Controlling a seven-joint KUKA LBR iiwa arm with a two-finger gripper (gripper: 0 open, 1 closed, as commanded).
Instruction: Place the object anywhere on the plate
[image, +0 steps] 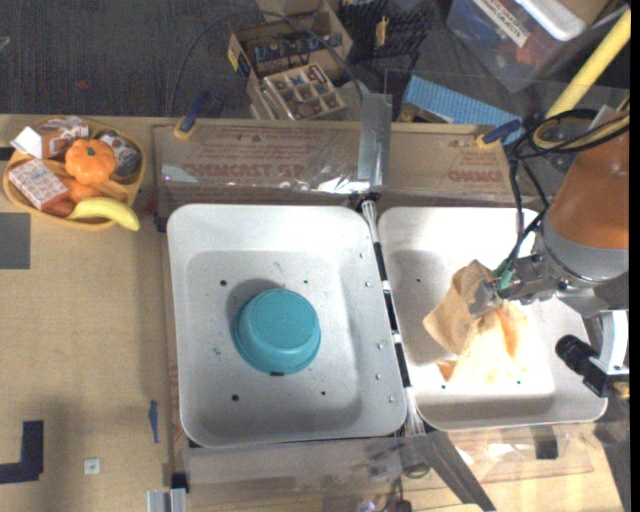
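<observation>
A round teal plate (278, 330) lies in the middle of the left white bin (200, 250). In the right white bin (420, 245) lies a crumpled tan object (455, 318), with orange parts (510, 330) showing at its right and lower side. My gripper (497, 290) is low in the right bin, right at the tan object's upper right edge and touching or nearly touching it. The grey arm with its orange band (600, 205) comes in from the right, above the bin's right side.
A metal divider (385, 300) separates the two bins. Cardboard panels (260, 165) stand behind them. A basket of toy food (72, 175) with a banana and a pumpkin sits at the bench's far left. Black cables (520, 180) hang near the arm.
</observation>
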